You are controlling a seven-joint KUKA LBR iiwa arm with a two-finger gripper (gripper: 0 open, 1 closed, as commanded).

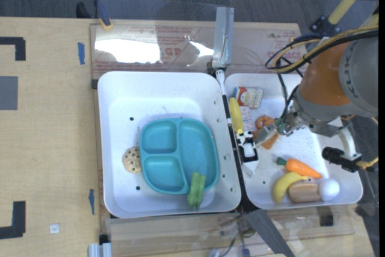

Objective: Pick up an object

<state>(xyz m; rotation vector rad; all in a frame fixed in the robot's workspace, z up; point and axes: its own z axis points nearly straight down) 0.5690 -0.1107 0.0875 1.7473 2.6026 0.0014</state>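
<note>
My gripper (280,127) hangs low over the middle of the right bin (355,189), below the arm's orange band. Just left of its tip lie a small round orange piece (263,123) and an orange-brown stick (269,140); whether the tip touches either is unclear. Further toward the bin's front lie a carrot (299,168), a banana (283,185), a brown bread roll (303,191) and a white egg (329,189). A yellow corn cob (235,115) lies along the bin's left wall, with a black-and-white toy (246,146) below it.
The left bin (114,99) holds a teal divided plate (176,154), a cookie (132,159) at its left and a green vegetable (196,190) at its lower right. A small printed packet (249,96) lies at the back of the right bin. Cables loop behind the arm.
</note>
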